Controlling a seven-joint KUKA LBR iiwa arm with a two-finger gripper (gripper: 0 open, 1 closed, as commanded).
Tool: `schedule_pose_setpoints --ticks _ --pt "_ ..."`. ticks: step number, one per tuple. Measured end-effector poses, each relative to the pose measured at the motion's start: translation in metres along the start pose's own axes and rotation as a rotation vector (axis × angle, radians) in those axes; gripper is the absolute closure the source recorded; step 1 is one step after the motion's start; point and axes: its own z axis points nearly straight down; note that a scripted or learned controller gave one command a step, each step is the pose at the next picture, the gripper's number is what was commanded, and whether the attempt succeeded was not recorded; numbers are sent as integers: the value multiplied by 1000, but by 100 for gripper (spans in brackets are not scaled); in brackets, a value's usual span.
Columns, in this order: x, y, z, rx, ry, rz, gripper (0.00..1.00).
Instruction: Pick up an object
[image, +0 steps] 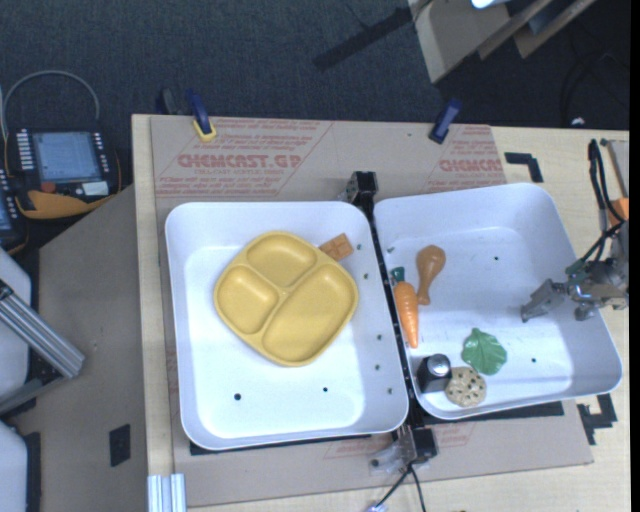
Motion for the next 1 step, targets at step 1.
schedule_pose_setpoints --ticks 1 --pt "1 4 -7 -14 -4 -4 0"
